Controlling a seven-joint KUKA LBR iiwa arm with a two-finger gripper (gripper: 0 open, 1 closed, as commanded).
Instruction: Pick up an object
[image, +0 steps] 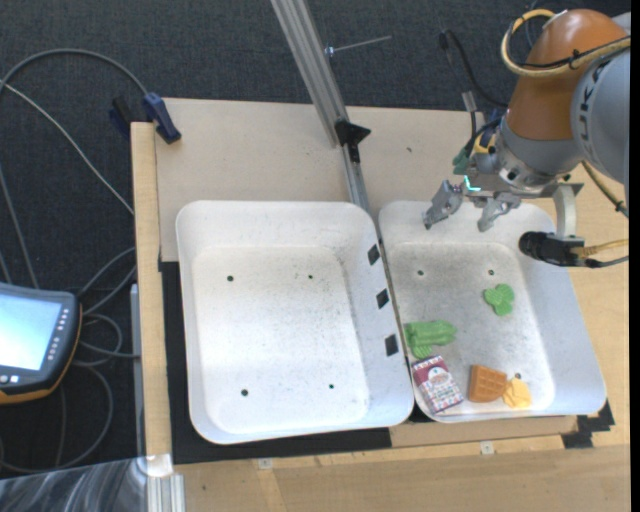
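Up near the far edge of the right bin (560, 330), the gripper (468, 213) hangs with its two fingers spread apart and nothing between them. Lower down in that bin lie a small green toy (499, 298), a bigger green toy (430, 336), a little red box (437, 384), and an orange block (487, 384) touching a yellow piece (517, 393).

A pale wooden table (260, 150) stands on dark carpet floor (70, 40). A blue clamp (160, 115) grips its far left corner. A metal pole (320, 80) rises from its far edge. Left of the table, cables (60, 75) loop over the carpet towards a handheld screen (30, 340).
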